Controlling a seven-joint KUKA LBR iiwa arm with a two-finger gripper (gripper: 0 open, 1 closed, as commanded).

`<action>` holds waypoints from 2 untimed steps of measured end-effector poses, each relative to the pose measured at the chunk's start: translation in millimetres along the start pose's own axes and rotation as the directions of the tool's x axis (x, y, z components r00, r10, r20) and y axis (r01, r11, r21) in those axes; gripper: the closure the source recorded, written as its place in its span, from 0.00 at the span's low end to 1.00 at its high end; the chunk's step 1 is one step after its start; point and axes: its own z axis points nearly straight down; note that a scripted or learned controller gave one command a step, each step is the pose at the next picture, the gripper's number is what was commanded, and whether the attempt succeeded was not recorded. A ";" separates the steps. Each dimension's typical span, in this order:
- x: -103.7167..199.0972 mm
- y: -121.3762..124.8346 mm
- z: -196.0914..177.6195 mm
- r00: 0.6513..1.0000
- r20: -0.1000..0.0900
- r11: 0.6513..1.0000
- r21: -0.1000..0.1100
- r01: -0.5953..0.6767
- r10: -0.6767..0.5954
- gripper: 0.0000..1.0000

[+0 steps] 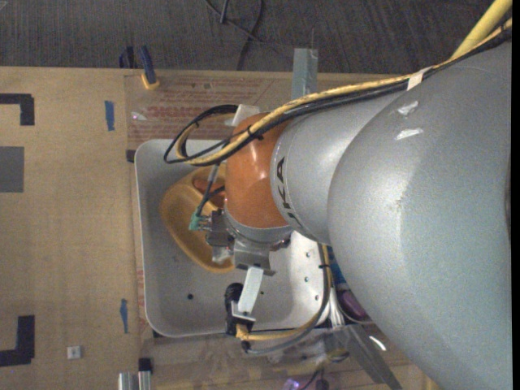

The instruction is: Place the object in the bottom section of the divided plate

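Note:
A yellow divided plate [180, 218] lies in the white bin [154, 250], with its left rim and part of one section showing. The arm's orange band and wrist cover the plate's right half. The gripper [218, 232] hangs low over the plate, right at its right part. The wrist hides whatever lies between it and the plate.
The grey arm fills the right half of the view and covers most of the second bin. Bare bin floor [187, 299] shows below the plate. The brown bench [65, 218] stretches to the left, marked with black and blue tape. Yellow and black cables loop above the wrist.

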 end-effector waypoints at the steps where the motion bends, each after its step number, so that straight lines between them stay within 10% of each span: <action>1: -31.9 36.2 -102.8 0.976 0.000 0.976 -0.002 -0.220 0.220 1.00; 2: -87.6 77.3 -64.5 0.995 0.001 0.995 0.000 0.100 -0.100 1.00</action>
